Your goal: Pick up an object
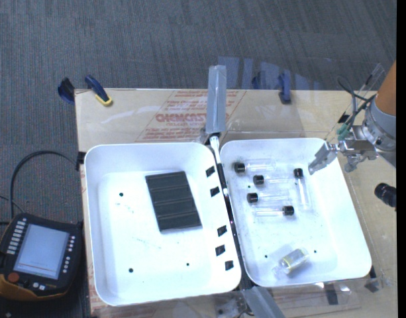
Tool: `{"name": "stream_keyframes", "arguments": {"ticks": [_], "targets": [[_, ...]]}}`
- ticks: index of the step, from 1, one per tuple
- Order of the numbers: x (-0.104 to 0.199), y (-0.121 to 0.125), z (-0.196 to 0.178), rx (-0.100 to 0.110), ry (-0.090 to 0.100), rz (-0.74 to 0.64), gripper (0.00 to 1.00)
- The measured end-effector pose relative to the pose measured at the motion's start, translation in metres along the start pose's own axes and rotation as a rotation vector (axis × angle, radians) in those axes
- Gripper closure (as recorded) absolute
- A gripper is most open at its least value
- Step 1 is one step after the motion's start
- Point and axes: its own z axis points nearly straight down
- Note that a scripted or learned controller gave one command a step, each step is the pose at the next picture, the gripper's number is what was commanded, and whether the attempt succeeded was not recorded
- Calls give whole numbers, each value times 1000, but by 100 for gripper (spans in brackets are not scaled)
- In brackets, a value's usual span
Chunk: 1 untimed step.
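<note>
You see a small capped bottle [293,260] lying near the right bin's [358,244] front wall. Clear black-capped vials [269,191] lie mid-bin. Gripper [320,159] hovers over its far right rim, nothing held; jaw state indeterminate.

**Around the bins**

A wooden board [143,114] with reversed red lettering lies under both bins on grey carpet [156,32]. A blue-and-yellow clamp [97,90] grips its far left corner, with a blue clamp [285,88] on the far edge to the right. A grey post [216,101] stands at the far end of the gap between the bins. At the near left sits a teach pendant [37,254], its black cable [30,161] looping away behind it.
</note>
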Motion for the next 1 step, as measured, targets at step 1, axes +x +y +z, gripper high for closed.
{"name": "stream_keyframes", "arguments": {"ticks": [1], "targets": [[-25,20,126,0,1,-101,0]]}}
